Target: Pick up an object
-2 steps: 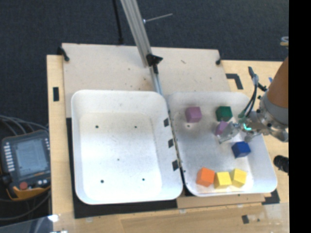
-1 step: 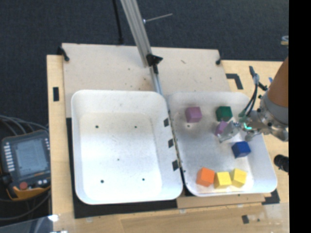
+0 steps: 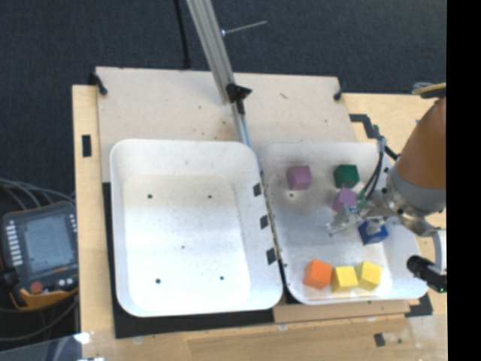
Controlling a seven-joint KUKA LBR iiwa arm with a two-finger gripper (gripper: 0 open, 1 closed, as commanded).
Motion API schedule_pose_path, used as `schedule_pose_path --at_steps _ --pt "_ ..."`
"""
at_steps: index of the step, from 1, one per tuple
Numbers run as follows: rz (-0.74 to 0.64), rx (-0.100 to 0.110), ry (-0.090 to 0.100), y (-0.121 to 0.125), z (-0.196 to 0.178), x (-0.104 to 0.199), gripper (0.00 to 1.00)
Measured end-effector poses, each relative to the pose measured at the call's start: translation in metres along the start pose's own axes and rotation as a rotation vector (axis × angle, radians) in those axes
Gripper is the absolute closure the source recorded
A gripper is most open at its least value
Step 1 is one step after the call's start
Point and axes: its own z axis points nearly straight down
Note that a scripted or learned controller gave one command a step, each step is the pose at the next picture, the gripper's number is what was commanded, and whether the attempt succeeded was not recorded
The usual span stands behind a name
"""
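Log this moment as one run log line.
tool: low in right bin | at: purple block | grasp: unconfirmed | blue block: beside

metal pole (image 3: pixel 213 43), teach pendant (image 3: pixel 41 247), left bin (image 3: pixel 188 224)

arm (image 3: pixel 422 156): cut off at the right edge, only its lower part seen
blue block (image 3: pixel 373 233): upper part hidden behind the gripper (image 3: pixel 347 218)
right bin (image 3: pixel 301 295): far right rim hidden under the arm
pendant (image 3: pixel 37 250): cut by the left edge
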Motion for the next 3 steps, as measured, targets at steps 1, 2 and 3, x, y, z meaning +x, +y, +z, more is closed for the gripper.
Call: schedule_pose_path --at_steps 1,2,3 --pt "0.000 -0.001 0.000 0.006 0.059 -0.006 0.00" --pt "0.001 -0.007 -0.002 0.007 0.091 -0.008 0.00" --pt "0.009 -0.012 -0.002 0.008 0.079 -0.009 1.00"
